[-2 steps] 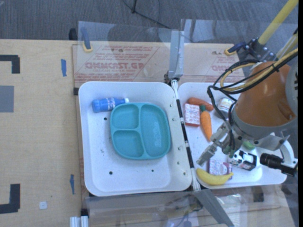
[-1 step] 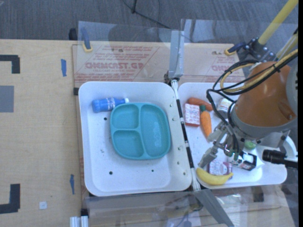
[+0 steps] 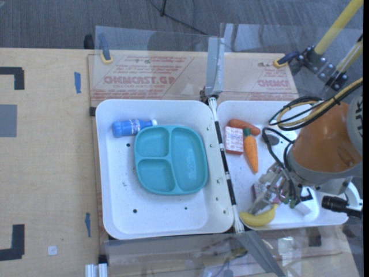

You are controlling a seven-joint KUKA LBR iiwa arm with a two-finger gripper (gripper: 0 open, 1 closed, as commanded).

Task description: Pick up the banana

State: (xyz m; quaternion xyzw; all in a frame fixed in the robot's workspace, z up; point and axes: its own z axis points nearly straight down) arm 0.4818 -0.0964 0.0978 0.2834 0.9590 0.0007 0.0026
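The yellow banana (image 3: 256, 218) lies curved in the front left corner of the right bin (image 3: 300, 111), close to its front rim. My gripper (image 3: 264, 202) hangs right over the banana's right end, at or just above it, under the orange-banded wrist (image 3: 326, 146). The gripper's body and cables hide the banana's far end and the spot where the two meet.
In the right bin, an orange carrot (image 3: 251, 153) lies behind the gripper, with a second carrot (image 3: 243, 124) and a red-and-white packet (image 3: 233, 139) further back. The left bin (image 3: 115, 189) holds a teal divided plate (image 3: 171, 158) and a blue bottle (image 3: 131, 126). A ridge (image 3: 222, 166) separates the bins.
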